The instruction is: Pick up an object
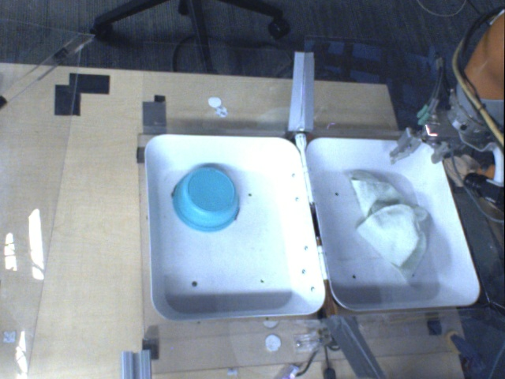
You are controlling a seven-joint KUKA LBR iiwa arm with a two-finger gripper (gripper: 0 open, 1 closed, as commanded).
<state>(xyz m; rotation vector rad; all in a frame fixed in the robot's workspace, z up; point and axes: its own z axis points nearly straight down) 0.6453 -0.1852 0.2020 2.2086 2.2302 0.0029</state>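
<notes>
A blue bowl [206, 197] lies upside down in the left bin [229, 290], toward its back left. A crumpled white cloth [388, 220] lies in the middle of the right bin [394, 294]. My gripper [420, 145] hangs over the far right corner of the right bin, up and to the right of the cloth and apart from it. Its two fingers stand spread, with nothing between them.
A metal divider post [302, 93] rises behind the seam between the bins. Cables and the arm's wrist [477, 117] crowd the right edge. The wooden bench [79, 235] extends to the left of the bins.
</notes>
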